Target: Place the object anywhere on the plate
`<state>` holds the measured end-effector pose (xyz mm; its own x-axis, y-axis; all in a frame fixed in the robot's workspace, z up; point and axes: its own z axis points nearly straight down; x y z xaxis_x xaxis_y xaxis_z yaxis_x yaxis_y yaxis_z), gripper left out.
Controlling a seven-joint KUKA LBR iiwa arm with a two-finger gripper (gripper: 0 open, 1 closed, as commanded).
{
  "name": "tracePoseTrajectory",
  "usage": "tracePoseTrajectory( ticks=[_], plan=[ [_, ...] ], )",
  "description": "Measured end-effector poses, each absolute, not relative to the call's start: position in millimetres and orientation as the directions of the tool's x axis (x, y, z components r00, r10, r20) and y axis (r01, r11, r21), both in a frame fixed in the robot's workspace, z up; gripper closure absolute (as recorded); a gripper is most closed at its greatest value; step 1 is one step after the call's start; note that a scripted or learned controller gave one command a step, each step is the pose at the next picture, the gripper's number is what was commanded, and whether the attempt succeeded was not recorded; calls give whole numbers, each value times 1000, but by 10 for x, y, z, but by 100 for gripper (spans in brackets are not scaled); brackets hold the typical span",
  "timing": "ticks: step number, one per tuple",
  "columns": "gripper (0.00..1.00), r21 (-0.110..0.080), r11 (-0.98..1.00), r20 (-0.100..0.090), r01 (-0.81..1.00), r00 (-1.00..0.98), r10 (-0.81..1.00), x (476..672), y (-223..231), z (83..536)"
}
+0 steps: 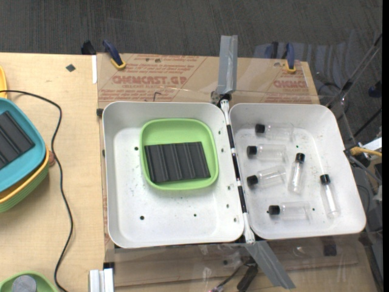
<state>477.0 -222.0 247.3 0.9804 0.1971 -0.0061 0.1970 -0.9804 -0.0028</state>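
Clear vials with black caps (267, 176) are seen scattered across the floor of the right-hand white bin (343, 221), six in all, lying on their sides and mostly apart from one another. One vial (296, 172) lies near the middle, another (327, 193) close to the right wall, a third (285, 210) toward the near edge. In the left-hand white bin (121, 218), a square green plate (206, 132) is set toward the upper centre, with a dark ribbed insert (177, 162) resting on it. No vial lies on the plate. The gripper's jaw state cannot be told. A teal and yellow stack of dishes (24, 163) is pictured at the bench's left edge.
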Motion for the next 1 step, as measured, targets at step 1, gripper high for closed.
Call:
tracePoseTrajectory(
  ticks=[1],
  plan=[
    [0, -3, -980, -6, 197, 980, 197, 4770, -2221, 2473]
  ],
)
